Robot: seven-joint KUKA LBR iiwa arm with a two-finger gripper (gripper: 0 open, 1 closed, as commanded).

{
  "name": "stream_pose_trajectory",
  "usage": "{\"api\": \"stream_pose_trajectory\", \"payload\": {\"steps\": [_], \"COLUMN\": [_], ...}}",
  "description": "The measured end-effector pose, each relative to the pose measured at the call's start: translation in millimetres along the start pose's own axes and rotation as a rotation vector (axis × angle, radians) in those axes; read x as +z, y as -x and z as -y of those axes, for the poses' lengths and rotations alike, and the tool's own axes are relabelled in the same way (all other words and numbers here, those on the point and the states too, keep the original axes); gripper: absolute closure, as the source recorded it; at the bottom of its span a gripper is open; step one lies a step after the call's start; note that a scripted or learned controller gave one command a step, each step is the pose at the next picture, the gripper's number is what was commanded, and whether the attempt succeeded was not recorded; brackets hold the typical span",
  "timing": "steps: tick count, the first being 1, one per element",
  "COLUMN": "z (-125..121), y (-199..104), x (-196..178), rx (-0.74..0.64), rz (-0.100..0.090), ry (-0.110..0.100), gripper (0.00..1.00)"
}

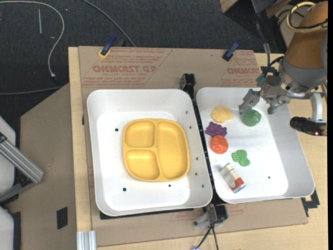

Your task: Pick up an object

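Note:
My gripper [260, 104] hangs over the back of the right bin [291, 155], open, with its two fingers spread apart. A round green toy [252, 119] lies just below the fingers, not held. To its left sit a pale yellow toy [222, 114], a purple toy [215, 129] and a red-orange round toy [219, 145]. Nearer the front lie a flat green piece [241, 158] and a small red and white carton [232, 177].
The left bin [104, 113] holds a yellow three-compartment plate [156, 150]. Black clamps sit between the bins at back [187, 81] and front [216, 212]. Blue clips [107, 46] pin the cardboard at the bench's rear. The right bin's front right is bare white floor.

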State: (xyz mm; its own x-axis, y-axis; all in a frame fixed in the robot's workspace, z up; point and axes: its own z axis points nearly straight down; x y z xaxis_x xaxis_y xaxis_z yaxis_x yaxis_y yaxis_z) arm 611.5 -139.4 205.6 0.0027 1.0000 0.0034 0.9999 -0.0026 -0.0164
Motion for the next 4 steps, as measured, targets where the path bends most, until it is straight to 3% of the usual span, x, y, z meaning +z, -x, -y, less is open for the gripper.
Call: {"api": "stream_pose_trajectory", "payload": {"steps": [1, 3, 4], "z": [-3, 3, 2], "y": [-1, -10, -11], "x": [-9, 98, 120], "rx": [-0.003, -0.003, -0.002], "rz": [0.002, 0.001, 0.002], "ry": [0.015, 0.008, 0.015], "gripper": [0.00, 0.00, 0.00]}}
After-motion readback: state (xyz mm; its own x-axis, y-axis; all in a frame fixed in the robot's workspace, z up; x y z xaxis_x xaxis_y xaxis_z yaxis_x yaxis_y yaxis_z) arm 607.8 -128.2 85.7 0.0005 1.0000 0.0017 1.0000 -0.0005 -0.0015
